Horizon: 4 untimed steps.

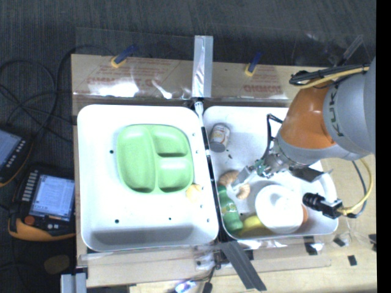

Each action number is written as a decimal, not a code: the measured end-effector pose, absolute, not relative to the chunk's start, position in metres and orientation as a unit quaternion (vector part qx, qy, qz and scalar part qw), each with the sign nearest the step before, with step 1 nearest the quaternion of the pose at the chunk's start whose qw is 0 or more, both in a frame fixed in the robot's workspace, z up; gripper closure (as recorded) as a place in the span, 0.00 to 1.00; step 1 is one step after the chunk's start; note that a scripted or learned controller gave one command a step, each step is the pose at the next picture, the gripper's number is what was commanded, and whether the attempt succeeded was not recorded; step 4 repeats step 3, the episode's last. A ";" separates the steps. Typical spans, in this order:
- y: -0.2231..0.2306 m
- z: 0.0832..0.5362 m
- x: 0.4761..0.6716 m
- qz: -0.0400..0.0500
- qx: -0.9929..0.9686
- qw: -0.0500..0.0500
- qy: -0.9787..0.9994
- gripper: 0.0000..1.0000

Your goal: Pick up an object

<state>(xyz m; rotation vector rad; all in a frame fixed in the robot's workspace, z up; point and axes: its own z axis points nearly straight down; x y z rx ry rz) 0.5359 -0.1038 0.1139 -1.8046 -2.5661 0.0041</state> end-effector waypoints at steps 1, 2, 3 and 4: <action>-0.105 0.090 0.528 -0.001 -0.524 -0.004 -0.852 0.00; -0.080 0.182 0.518 0.001 -0.575 0.001 -0.818 0.00; -0.112 0.118 0.501 0.001 -0.457 0.002 -0.889 0.00; -0.112 0.118 0.501 0.001 -0.457 0.002 -0.889 0.00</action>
